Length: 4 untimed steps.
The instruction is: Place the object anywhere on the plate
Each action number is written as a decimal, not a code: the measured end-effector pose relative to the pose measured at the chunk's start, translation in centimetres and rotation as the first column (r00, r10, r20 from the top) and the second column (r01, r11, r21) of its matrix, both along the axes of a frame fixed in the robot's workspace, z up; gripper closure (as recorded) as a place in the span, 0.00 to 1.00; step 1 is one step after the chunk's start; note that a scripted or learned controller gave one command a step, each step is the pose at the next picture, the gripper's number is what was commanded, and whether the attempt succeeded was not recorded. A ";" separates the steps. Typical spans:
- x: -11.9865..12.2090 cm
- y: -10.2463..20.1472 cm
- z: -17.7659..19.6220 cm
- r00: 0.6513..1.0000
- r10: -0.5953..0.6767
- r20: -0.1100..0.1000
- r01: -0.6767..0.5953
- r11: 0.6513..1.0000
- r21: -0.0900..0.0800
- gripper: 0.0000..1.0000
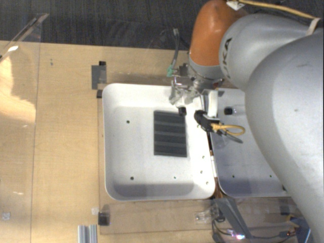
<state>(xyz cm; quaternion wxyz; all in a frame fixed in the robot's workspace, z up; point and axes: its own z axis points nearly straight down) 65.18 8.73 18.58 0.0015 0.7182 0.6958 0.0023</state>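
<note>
Camera view from above: metal tool (180, 99) at the far rim of the left shallow white bin (116, 151), finger state impossible to tell. Ribbed, dark grey rectangular plate (170, 133) flat mid-bin, just beside the tool. Right white bin (243, 171) half hidden by the grey arm. Pale wooden worktop (55, 151); dark carpet (101, 9) beyond.

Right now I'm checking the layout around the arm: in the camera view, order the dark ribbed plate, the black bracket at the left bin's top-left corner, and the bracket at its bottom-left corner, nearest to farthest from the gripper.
1. Dark ribbed plate, just below-left of the gripper, in the left bin.
2. Top-left black bracket, beyond the bin's upper-left corner.
3. Bottom-left bracket, below the bin's lower-left corner.
</note>
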 end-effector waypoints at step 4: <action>1.7 13.8 -6.4 0.893 0.450 -0.004 -0.450 0.893 0.001 1.00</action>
